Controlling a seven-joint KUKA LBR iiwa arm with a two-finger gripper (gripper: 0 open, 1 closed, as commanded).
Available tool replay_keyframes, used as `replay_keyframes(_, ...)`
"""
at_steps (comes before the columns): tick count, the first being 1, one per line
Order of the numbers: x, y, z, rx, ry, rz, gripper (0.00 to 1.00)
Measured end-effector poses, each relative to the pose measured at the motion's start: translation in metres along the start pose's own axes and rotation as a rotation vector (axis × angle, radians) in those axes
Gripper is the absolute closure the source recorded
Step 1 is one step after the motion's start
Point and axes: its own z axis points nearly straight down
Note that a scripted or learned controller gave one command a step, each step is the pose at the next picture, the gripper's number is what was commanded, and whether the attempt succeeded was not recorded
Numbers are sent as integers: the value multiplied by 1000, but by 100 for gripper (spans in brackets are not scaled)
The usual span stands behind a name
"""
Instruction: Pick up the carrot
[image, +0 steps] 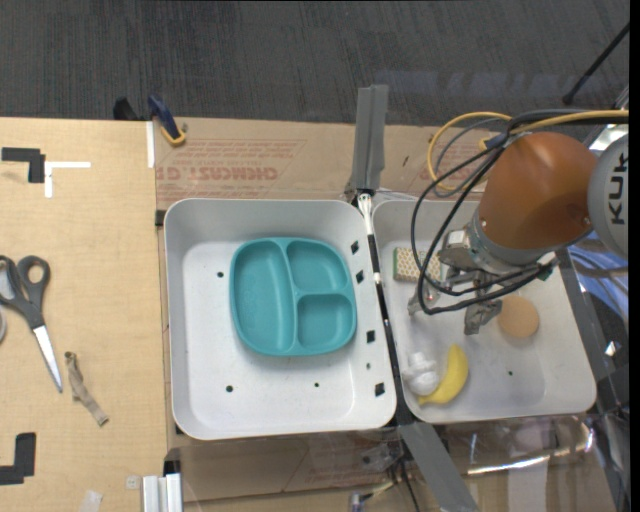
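Note:
My gripper hangs over the middle of the right bin, under the orange band of the arm. It sits just left of a tan egg-shaped thing and above a yellow banana. The arm and its cables hide the upper middle of this bin.
A small white lump lies beside the banana near the right bin's left wall. A speckled square piece rests at that bin's upper left. The left bin holds a teal divided plate. Scissors lie on the bench at far left.

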Motion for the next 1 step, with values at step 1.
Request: replay_keyframes(1,95,-3,-1,-1,2,-12,0)
